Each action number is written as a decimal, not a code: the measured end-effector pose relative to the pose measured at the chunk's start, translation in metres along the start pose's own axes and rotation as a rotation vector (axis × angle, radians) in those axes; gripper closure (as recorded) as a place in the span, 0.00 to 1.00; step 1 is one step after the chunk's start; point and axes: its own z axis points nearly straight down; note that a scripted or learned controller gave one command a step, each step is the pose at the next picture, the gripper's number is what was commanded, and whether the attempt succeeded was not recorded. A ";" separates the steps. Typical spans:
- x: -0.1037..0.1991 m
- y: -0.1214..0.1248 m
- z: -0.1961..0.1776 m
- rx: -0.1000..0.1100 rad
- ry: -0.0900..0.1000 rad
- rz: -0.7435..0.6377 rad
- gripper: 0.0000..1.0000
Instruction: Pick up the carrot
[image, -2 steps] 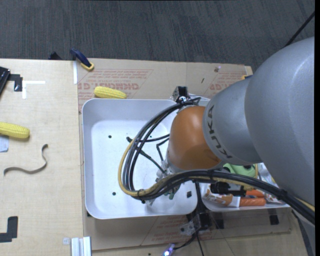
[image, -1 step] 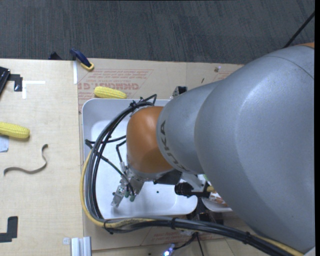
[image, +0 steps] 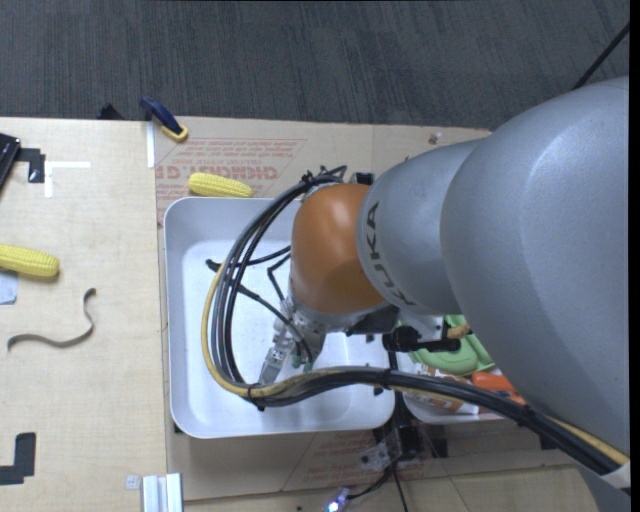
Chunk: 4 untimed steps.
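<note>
A small orange piece, likely the carrot (image: 490, 380), peeks out in the right bin under the arm, next to a green item (image: 455, 350); most of both is hidden. The gripper (image: 283, 355) hangs low over the left white bin (image: 190, 300), to the left of the carrot and apart from it. Cables loop around the wrist. Nothing shows in the gripper's hold.
The grey arm covers most of the right bin. One yellow corn cob (image: 220, 185) lies on cardboard behind the left bin; another (image: 28, 262) lies on the bench at far left. A curved brownish strip (image: 60, 330) lies below it. A blue and yellow clamp (image: 163, 117) sits at the bench's back.
</note>
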 end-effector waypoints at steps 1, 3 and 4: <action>-0.029 -0.063 -0.013 0.001 0.002 -0.007 0.00; -0.046 -0.027 0.000 0.000 0.000 0.212 0.00; 0.025 0.015 0.000 0.002 0.004 0.201 0.00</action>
